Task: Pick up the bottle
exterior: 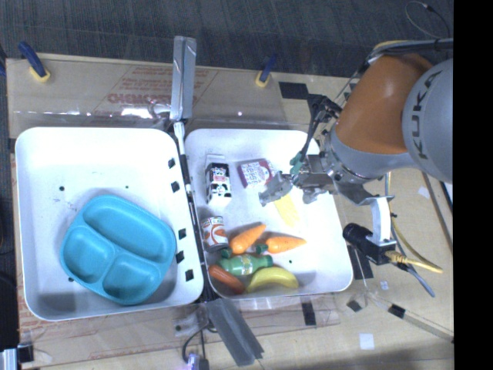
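Note:
The bottle (246, 264) is small and green with a printed label. It lies on its side near the front of the right bin (331, 272), between two carrots and a banana. My gripper (290, 189) hangs over the middle right of that bin, up and to the right of the bottle and well apart from it. Its fingers (271, 192) are spread open with nothing between them. Just below them on the bin floor lies a flat yellow piece (287, 210).
Crowded around the bottle are two orange carrots (247, 237) (284, 243), a yellow banana (272, 280), a red item (222, 276) and a small can (213, 229). Farther back lie a cow-print carton (218, 182) and a purple packet (253, 173). A blue divided tray (117, 247) sits in the left bin.

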You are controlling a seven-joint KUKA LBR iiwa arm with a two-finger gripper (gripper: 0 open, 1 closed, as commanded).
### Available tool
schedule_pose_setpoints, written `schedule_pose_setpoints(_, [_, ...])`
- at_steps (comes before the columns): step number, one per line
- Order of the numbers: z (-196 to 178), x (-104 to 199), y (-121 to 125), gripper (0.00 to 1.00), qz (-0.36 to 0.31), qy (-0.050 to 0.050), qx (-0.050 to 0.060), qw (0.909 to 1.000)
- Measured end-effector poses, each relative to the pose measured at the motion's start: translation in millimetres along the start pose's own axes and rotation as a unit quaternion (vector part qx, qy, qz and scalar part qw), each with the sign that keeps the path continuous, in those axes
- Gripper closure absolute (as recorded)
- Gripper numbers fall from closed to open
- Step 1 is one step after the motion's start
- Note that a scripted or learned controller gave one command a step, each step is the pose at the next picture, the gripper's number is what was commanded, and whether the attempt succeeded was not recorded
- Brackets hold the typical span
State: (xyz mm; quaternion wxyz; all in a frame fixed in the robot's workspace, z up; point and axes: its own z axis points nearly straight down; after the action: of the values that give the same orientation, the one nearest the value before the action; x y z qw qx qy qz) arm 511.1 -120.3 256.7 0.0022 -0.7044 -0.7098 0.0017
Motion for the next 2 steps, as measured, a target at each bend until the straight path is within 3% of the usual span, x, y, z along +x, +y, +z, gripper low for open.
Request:
schedule_pose_setpoints(1, [67.3, 41.4, -35.0, 0.00, 0.200, 0.000, 0.001, 0.9797])
schedule_pose_setpoints(2, [153.1, 29.2, -22.8, 0.00, 0.359, 0.003, -0.007, 0.9334])
